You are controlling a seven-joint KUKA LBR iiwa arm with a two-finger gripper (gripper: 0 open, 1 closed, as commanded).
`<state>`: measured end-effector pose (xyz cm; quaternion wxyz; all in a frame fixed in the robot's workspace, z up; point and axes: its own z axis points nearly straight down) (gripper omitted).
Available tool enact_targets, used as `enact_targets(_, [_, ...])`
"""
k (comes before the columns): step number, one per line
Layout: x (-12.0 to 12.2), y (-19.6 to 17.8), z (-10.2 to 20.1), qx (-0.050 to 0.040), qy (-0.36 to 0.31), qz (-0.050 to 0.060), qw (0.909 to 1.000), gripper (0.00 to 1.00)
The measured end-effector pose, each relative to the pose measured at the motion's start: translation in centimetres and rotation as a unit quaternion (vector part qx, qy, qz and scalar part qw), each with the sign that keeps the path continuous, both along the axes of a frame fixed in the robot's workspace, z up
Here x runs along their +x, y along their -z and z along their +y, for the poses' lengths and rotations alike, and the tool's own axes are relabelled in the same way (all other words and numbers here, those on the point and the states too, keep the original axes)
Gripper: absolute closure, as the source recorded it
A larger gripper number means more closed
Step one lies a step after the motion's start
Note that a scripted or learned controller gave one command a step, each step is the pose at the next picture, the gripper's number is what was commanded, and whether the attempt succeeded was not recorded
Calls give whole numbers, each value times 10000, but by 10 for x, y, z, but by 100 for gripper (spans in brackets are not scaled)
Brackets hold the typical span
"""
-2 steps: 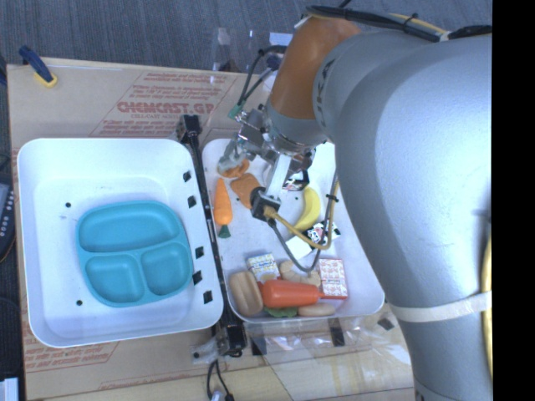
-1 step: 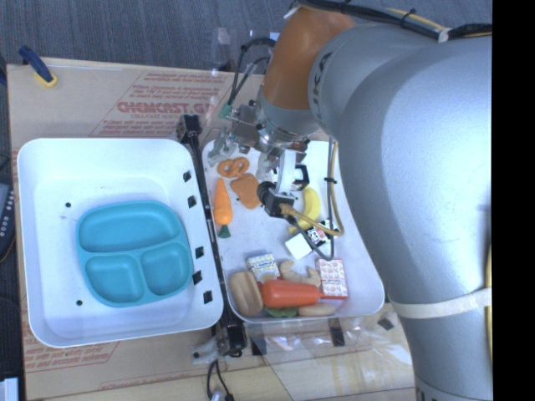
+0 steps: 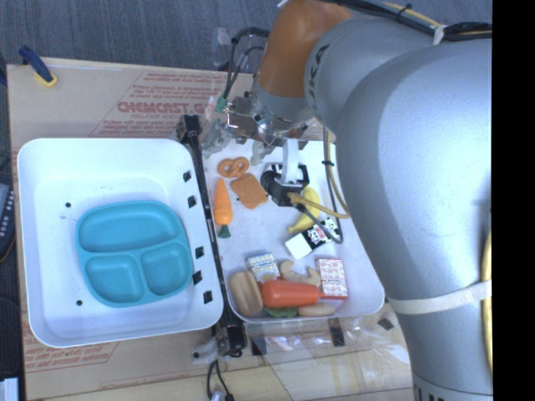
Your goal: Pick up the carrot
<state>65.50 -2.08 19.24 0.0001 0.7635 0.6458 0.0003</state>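
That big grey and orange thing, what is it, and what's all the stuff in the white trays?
It is a robot arm, reaching in from the right. The camera sits above the bench and looks down at a slant. At the arm's end is its tool, a pincher for grabbing things, hanging low over the right tray. I can't tell if it is open or shut, and I see nothing in it.

The right tray holds toy food: a carrot by the left wall, a pretzel, a brown piece like toast, a banana, small boxes and a hot dog near the front. The left tray holds a blue plate with three sections.

The robot is meant to pick up the carrot. It lies untouched.
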Motion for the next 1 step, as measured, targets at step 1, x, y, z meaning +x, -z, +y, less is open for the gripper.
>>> enact_targets(1, [-13,1,-16,3,-150,30,9999,0])
